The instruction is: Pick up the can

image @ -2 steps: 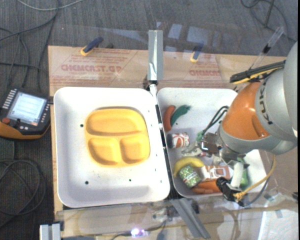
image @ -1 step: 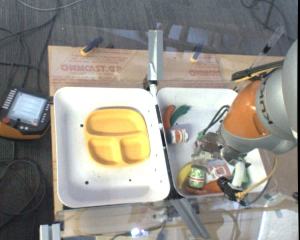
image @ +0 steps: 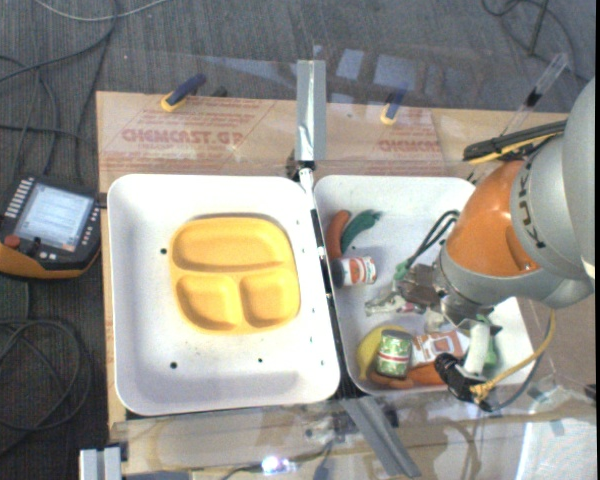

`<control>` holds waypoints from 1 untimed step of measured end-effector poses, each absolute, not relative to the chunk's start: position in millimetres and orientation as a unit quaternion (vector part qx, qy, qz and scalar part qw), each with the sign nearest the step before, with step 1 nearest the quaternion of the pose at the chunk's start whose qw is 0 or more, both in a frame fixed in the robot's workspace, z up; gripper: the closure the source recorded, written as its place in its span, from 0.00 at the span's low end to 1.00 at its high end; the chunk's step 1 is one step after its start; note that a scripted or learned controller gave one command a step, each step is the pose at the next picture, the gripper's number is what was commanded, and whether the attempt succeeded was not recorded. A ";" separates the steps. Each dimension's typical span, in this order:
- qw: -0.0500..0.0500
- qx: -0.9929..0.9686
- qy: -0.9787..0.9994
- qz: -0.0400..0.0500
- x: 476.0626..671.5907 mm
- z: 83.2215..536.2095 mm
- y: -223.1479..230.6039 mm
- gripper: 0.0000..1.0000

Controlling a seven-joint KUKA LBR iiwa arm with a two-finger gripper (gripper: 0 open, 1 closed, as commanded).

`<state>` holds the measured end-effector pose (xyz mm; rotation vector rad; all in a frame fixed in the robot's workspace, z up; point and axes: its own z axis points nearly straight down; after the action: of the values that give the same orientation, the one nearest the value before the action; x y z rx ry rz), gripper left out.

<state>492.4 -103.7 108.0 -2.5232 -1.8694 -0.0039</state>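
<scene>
- The claw (image: 412,293), a silvery metal piece below the grey arm's orange band (image: 490,230), hangs over the middle of the right-hand shallow white bin (image: 405,194). Its tip is too small and cluttered to tell whether it is open or closed, and nothing can be seen in its grip.
- The small can with a green label (image: 392,354) is in the same bin, toward the near edge and a little left of the claw. It is close to the claw but clearly apart from it.
- The can rests against a rounded yellow object (image: 368,348), which fills the near left corner of that bin.
- Just right of the can are a red-and-white packet (image: 441,346) and an orange, tapered piece (image: 422,374) that runs along the bin's near wall.
- Left of the claw, a small red-and-white cylindrical container (image: 358,270) lies on its side near the wall between the bins.
- Beyond it, an orange toy carrot with green leaves (image: 342,230) lies by the same wall.
- The left-hand white bin (image: 140,200) holds a yellow plastic tray with three compartments (image: 237,273), well apart from the claw.
- Both bins stand on a brown board with red lettering (image: 180,133).
- An orange-and-black handheld control pendant with a lit screen (image: 42,226) lies on the grey floor at the far left.
</scene>
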 end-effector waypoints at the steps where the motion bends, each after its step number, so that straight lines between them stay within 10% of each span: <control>1: -0.001 -0.855 -0.518 -0.005 500.9 89.2 -171.9 0.00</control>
<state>500.9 -171.9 89.2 -2.6887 -1.6286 -0.0157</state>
